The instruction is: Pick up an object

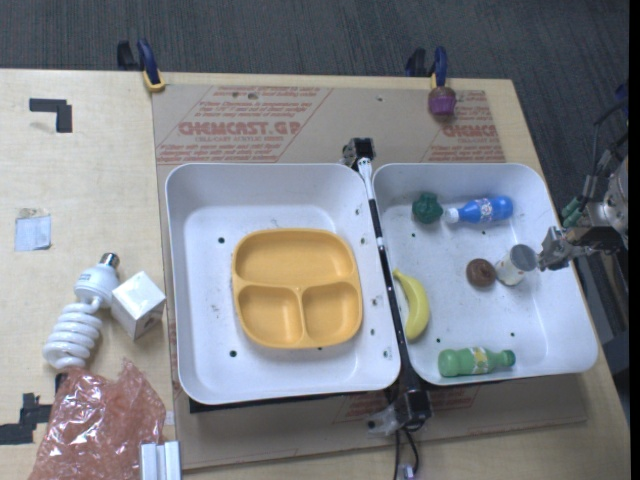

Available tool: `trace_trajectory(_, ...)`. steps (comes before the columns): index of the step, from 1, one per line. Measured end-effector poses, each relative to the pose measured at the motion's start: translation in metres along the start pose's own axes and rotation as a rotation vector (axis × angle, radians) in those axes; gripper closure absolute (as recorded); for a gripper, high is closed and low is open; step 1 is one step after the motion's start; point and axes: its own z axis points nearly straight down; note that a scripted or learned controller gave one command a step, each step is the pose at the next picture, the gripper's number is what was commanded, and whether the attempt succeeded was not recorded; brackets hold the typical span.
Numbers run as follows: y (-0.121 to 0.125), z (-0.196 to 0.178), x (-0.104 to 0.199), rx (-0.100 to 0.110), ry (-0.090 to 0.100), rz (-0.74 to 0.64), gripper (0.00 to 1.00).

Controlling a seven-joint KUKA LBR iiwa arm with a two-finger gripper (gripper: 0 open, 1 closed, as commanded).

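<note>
Right bin [560, 343]: green bottle [476, 361] lying crosswise

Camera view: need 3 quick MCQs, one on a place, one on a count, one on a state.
1. Where does the yellow tray lie?
A. left bin
B. right bin
C. on the bench

2. How many compartments does the tray have?
A. two
B. three
C. four

3. How does the green bottle rest?
A. upright
B. on its side
C. leaning on the banana

Answers:
1 A, it lies inside the left bin.
2 B, one long section above two smaller ones.
3 B, it lies flat near the front wall of the right bin, apart from the banana.
</note>
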Motion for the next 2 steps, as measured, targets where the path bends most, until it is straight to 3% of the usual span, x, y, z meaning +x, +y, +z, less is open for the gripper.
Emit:
trace_trajectory(1,0.023,0.136,-0.045,0.000,0.000,0.002,0.00)
trace_trajectory(2,-0.018,0.164,-0.001,0.000,0.001,0.003,0.00)
